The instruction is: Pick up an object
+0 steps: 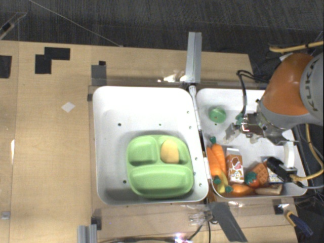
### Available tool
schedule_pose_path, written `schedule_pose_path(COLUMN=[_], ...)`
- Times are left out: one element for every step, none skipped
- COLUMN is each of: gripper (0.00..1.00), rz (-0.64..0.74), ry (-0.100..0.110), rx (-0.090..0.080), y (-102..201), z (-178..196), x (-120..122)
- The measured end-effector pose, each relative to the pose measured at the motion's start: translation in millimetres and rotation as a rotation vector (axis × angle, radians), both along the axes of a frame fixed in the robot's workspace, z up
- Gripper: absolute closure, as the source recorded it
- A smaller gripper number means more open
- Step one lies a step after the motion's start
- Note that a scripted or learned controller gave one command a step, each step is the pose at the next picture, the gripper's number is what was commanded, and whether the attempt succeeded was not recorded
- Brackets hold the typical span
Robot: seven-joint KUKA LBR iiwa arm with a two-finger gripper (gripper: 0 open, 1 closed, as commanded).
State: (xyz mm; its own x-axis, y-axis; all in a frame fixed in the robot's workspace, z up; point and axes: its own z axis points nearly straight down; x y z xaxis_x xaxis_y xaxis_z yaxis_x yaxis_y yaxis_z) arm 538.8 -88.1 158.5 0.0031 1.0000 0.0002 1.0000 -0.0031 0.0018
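Nearest you, along the front edge of the right bin (202,103), lies a crowded row of toy food: one smooth orange carrot (216,161) with a green top against the bin's left wall, one small printed carton (234,168) in red and brown just beside it, one knobbly orange piece (258,173) with dark green leaves, and one flat tan slab (268,190) at the front right corner. You can also see one round green lid-like disc (217,115) alone near the bin's back left corner, well apart from the rest.

Both bins are shallow, white, glossy plastic with rounded corners. Look in the left bin (109,135) and you find one moulded light-green tray (159,165) with three compartments, sitting toward the front edge; one smooth yellow egg-shaped piece (170,151) rests in its back right compartment.

Your gripper (248,127) hangs over the middle of the right bin, behind the carton and carrot. You cannot tell from this view whether it is released or clenched, and nothing is visibly between its tips.
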Motion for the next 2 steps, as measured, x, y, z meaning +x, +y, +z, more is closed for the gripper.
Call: schedule_pose_path(gripper=[0.0,0.0], rz=[0.118,0.2], ry=[-0.003,-0.001], rx=[0.0,-0.001], y=[24.5,-12.4], z=[26.9,-59.1], x=[31.3,-19.7])
